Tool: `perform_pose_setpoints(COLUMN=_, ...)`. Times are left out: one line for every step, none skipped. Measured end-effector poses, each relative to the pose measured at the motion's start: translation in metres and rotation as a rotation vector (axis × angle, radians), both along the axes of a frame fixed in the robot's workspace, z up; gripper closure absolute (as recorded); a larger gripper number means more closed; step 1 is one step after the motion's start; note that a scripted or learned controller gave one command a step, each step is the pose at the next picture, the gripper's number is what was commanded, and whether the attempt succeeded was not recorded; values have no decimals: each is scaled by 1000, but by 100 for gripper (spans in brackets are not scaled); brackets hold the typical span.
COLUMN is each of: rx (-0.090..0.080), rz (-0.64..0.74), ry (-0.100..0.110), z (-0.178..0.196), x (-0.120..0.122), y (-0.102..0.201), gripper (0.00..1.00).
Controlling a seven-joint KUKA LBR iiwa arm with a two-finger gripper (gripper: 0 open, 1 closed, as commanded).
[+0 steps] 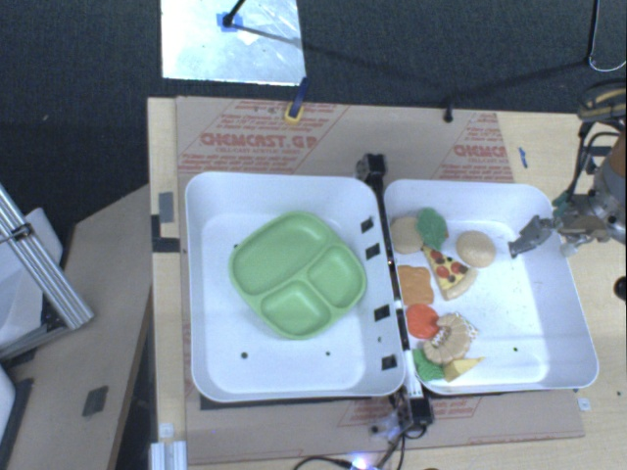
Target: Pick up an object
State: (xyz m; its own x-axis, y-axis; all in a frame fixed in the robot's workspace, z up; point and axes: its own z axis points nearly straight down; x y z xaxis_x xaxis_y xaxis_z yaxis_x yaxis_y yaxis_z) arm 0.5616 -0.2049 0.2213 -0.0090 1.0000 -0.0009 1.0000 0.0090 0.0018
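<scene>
Two shallow white bins are sitting side by side on a tabletop [162,292] lined with cardboard [255,135] printed "CHEMCAST GP" in red, the left bin [211,262] holding a smooth green three-compartment plate [297,274]. Toy foods are crowding the left part of the right bin [558,331]: a pizza slice [450,270] with red dots, a green broccoli piece [431,225], a tan round bun [476,248], an orange waffle-like square [415,284], a red tomato [422,318]. Jaws [524,238] are hovering over the right bin's upper right, just beside the bun, gripping nothing visible; can't tell how far apart they are.
</scene>
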Motion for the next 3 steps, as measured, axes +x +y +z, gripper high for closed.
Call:
perform_pose_setpoints(rx=1, rz=-6, ry=2, z=-2, x=0, y=0, gripper=0)
perform_pose_setpoints(rx=-1, rz=-6, ry=-4, z=-45, x=2, y=5, gripper=0)
perform_pose_setpoints(rx=0, rz=-5, ry=-2, z=-89, x=4, y=12, gripper=0)
